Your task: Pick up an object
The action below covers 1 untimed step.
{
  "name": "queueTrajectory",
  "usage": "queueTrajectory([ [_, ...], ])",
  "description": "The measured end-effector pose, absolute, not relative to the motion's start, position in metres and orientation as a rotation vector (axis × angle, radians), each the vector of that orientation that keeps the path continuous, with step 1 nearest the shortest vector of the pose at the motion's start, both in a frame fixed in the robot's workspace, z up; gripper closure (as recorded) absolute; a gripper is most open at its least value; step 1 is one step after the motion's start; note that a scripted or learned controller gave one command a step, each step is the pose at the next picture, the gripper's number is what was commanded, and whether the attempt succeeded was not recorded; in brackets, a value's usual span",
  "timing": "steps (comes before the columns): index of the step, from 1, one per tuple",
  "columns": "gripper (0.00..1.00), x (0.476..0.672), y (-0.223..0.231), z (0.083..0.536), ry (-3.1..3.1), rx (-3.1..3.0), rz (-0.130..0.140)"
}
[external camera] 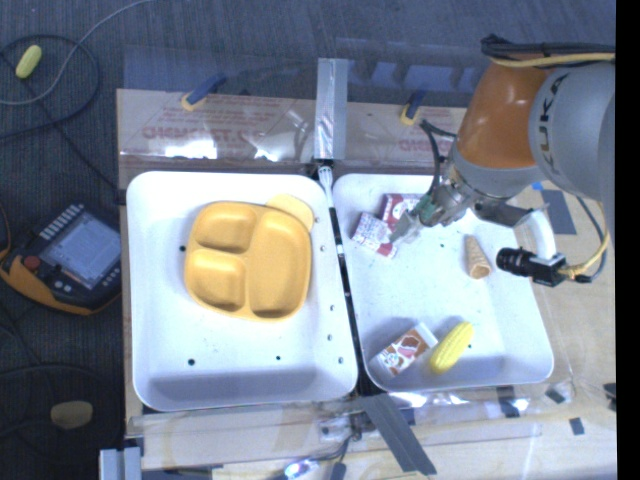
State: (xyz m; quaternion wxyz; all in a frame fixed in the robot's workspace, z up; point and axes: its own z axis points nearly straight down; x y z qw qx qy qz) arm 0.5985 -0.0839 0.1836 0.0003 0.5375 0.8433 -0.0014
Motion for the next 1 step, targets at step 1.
queueTrajectory([
  [1,1.0,0.6099,-0.0597,0.1825,2.379,2.056,-0.002],
])
